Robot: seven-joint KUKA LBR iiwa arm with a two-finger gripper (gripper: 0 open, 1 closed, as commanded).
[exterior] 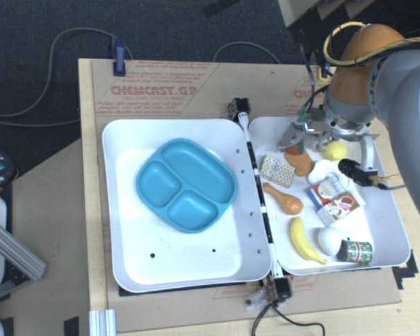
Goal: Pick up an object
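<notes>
Orange lump (299, 162): far-left part of right bin (386, 235), directly under claw (301, 140). Touching or just apart: cannot tell. Claw opening: cannot tell from this angle, same for any hold on the lump.

Left to right:
- Floor: dark grey carpet (28, 19). Black cable (77, 31) looped across it, ending at blue clamp (119, 49) on far-left corner of the board.
- Lower left, off the bench: metal rail (14, 254), lying at a slant.
- Bench top: brown board (91, 152) with red print along the far edge, under both bins.
- Left bin (196, 261): blue divided plate (187, 184) about centre, three compartments, flat on the bin floor.
- Seam between bins: black clip (239, 107) at the far end.
- Right bin, by its left wall: patterned packet (276, 170), just left of the orange lump. Brown gourd (283, 198) in front of the packet, lying at a slant.
- Nearer the front: banana (304, 241), curved, with white egg (329, 240) just beside it on the right.
- Mid-bin: red-and-white carton (334, 196), tilted.
- Right of the lump, below the wrist: yellow ball (334, 150).
- Front edge: green can (355, 252) on its side, next to the egg.
- Far right: grey arm (399, 89) with orange band (357, 54), reaching down into the bin's far end.
</notes>
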